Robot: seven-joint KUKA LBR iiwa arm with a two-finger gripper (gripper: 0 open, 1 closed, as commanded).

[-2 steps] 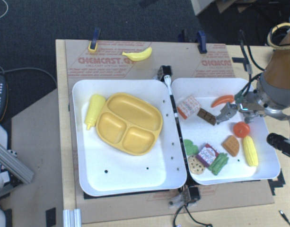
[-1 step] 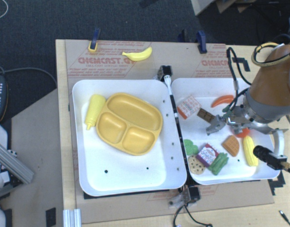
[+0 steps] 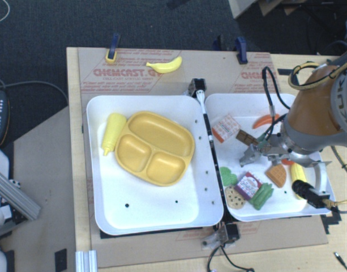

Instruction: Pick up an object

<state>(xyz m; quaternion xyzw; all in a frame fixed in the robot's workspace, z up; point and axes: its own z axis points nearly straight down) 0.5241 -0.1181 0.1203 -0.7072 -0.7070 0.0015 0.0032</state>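
My gripper (image 3: pixel 249 153) hangs low over the middle of the right bin (image 3: pixel 241 103), open, with nothing between its fingers. A brown stick-shaped piece (image 3: pixel 245 136) lies just behind it, next to a white and red packet (image 3: pixel 224 127). An orange carrot-like piece (image 3: pixel 266 119) lies further back. In front of the gripper lie a purple box (image 3: pixel 248 185), a green piece (image 3: pixel 264 195), a round green piece (image 3: pixel 228 178), a cookie (image 3: pixel 234 199) and an orange slice (image 3: pixel 277 175).
The left bin (image 3: pixel 105 203) holds a yellow divided plate (image 3: pixel 155 147) and a yellow squeeze bottle (image 3: pixel 112 132) along its left side. A toy banana (image 3: pixel 165 66) lies on the cardboard behind the bins. The arm covers the right bin's right side.
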